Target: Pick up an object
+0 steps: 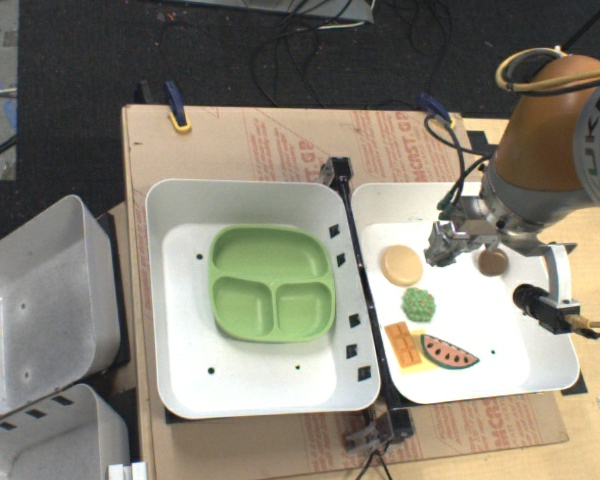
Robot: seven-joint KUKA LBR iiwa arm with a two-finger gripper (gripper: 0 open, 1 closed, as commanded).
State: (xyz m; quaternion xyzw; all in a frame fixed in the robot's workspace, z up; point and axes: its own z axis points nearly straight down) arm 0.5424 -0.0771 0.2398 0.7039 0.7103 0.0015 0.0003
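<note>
Right now the grey arm with its orange band (pixel 550 128) leans in from the right over the right-hand shallow white bin (pixel 540 373), and its small dark pincer (pixel 442 246) hangs low above the bin's upper middle. From here I cannot tell how far apart it stands, nor whether it has hold of anything; the metal parts blur together against the white floor.

Just to the left of the pincer lies a round tan biscuit-like disc (pixel 402 264), apart from it by a sliver of white. To the right of the pincer, close under the wrist, sits a small brown rounded piece (pixel 493 262). Below the disc is a knobbly green toy broccoli (pixel 418 304), and lower still a flat orange waffle-like block (pixel 403 344) lies beside a red watermelon slice with a green rind (pixel 449 353), the two nearly touching. A black fitting (pixel 540 307) sticks out near the bin's right side.

The left-hand white bin (pixel 180 368) holds a light green plastic plate with three compartments (pixel 272 283), lying flat at its middle. Both bins rest on a brown cardboard-covered table (pixel 270 138).
</note>
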